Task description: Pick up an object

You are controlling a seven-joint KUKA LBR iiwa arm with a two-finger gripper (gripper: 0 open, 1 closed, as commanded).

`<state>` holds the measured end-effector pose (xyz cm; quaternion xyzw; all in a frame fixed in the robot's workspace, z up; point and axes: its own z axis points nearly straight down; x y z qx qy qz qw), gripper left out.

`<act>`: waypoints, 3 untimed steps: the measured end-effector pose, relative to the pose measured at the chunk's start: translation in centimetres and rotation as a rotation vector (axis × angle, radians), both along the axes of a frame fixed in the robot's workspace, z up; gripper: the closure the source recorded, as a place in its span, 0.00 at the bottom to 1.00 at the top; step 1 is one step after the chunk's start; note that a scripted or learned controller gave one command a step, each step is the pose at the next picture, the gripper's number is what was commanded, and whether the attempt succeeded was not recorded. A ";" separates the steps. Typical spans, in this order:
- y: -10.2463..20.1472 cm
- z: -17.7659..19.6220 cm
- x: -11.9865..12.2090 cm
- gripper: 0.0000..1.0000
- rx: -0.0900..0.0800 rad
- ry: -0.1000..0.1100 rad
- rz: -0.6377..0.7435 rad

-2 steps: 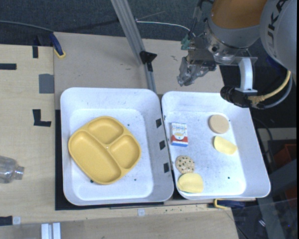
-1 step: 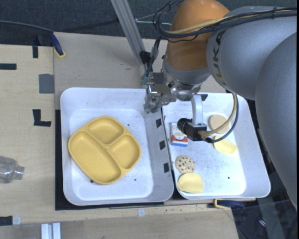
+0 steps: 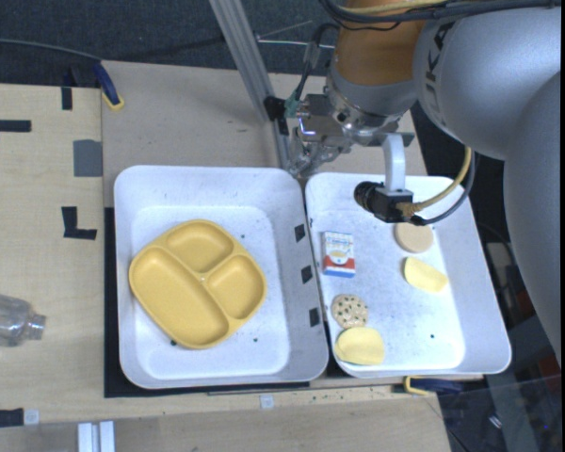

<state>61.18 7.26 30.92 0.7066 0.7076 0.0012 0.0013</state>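
Observation:
The right bin (image 3: 471,347) holds a small white, red and blue carton (image 3: 339,253), a chocolate-chip cookie (image 3: 349,309), a pale yellow lump (image 3: 360,346), a yellow wedge (image 3: 425,276) and a tan round piece (image 3: 414,237). A yellow divided plate (image 3: 198,281) lies in the left bin (image 3: 132,196). My gripper (image 3: 301,158) hangs over the far rim where the two bins meet, above and behind the carton, and is not touching any of these objects. A black fitting with a hose (image 3: 381,201) hangs from the wrist over the right bin's far end.
A slanted metal rail (image 3: 245,55) runs down toward the gripper from the top. A clear plastic bottle (image 3: 5,318) lies on the bench at the far left. Black tape marks (image 3: 73,222) sit on the bench beside the left bin.

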 end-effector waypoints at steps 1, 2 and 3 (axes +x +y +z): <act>1.5 -1.7 5.9 1.00 -0.002 0.004 0.001; 1.4 -1.5 5.7 0.00 -0.002 0.005 0.000; 1.5 -0.5 5.8 1.00 -0.003 0.005 0.002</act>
